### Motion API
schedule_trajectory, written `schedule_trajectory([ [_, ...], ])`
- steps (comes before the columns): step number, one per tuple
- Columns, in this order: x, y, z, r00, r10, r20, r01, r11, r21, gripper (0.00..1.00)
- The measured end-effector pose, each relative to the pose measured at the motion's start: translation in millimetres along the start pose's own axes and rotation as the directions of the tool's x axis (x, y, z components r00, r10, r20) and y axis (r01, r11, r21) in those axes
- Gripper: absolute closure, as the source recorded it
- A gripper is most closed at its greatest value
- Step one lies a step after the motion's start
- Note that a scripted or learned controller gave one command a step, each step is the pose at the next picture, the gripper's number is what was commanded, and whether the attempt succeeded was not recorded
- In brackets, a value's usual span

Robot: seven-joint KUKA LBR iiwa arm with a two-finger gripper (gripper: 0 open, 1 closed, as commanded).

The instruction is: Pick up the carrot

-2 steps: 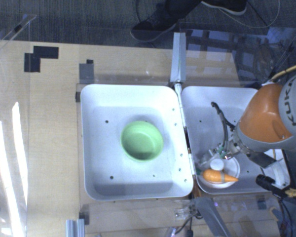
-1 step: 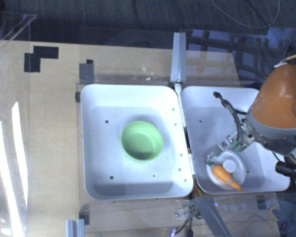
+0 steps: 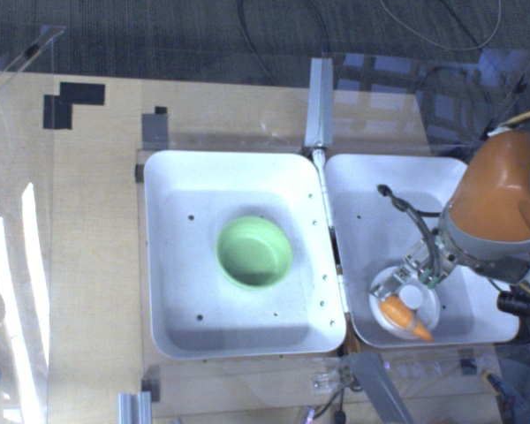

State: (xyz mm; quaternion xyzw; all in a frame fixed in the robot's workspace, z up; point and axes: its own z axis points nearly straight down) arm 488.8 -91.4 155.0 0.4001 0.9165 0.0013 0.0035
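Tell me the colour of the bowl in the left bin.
Light green; the bowl shows in the camera view.

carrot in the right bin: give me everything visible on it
The carrot is small, orange, with a matte look, tapering to a point toward the lower right. It lies on its side, aslant, in the lower-left corner of the right bin, apparently on a small round clear dish. The claw sits right over its thicker end, where something white shows; contact is likely, but a grip cannot be confirmed.

Green bowl [image 3: 254,252] in the left white bin [image 3: 172,184], right bin [image 3: 362,184] touching alongside.
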Motion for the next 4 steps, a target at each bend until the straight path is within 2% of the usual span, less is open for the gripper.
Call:
schedule_trajectory([
  [1,3.1,2.8,30.3,0.997,-0.08,0.0,0.08,0.997,0.0,0.0],
  [2,-1.4,2.6,64.3,0.998,0.06,0.005,-0.06,0.998,-0.007,0.0],
  [3,-3.5,6.0,51.9,0.998,0.058,0.013,-0.058,0.998,-0.015,1.0],
  [4,9.3,76.1,-30.4,0.974,-0.226,0.004,0.226,0.974,-0.003,1.0],
])
